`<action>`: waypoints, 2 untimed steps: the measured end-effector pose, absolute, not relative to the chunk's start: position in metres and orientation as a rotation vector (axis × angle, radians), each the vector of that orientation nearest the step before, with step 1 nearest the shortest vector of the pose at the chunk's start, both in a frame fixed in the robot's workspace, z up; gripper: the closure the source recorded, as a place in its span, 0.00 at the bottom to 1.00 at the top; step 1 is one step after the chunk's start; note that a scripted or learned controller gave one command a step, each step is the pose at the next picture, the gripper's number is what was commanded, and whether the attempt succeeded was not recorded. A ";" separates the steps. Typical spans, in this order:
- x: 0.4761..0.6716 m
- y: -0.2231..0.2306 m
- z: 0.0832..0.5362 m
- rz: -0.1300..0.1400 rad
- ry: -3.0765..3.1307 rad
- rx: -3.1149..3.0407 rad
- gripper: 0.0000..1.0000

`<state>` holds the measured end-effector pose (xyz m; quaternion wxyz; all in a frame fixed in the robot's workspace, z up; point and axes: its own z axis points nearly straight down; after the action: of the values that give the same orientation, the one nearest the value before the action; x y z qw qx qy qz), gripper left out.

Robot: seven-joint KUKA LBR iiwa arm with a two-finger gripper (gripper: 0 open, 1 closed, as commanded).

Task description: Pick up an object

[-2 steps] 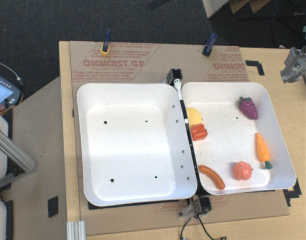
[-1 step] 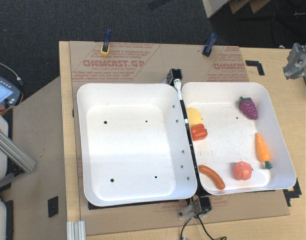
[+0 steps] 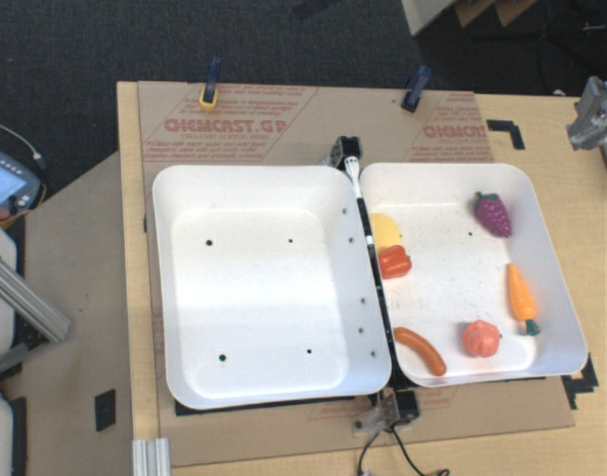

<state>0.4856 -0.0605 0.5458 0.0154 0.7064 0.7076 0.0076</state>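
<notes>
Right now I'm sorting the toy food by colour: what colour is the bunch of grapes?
Purple grapes, clearest in the camera view, in the right bin.

Two white bins are sat side by side on a cardboard-covered bench. The right bin has a purple grape bunch near its far right corner, a carrot along its right wall, a pinkish-red fruit and a sausage near its front. A yellow piece and a red pepper are touching, right against the divider. Small dark holes are dotted across the left bin.
</notes>
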 end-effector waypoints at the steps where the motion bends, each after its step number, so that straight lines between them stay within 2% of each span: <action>1: 0.486 -0.060 0.556 0.027 2.199 2.194 1.00; 2: 0.487 -0.060 0.567 0.030 2.196 2.191 1.00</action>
<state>0.4871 -0.0603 0.5672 0.0195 0.7061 0.7078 0.0097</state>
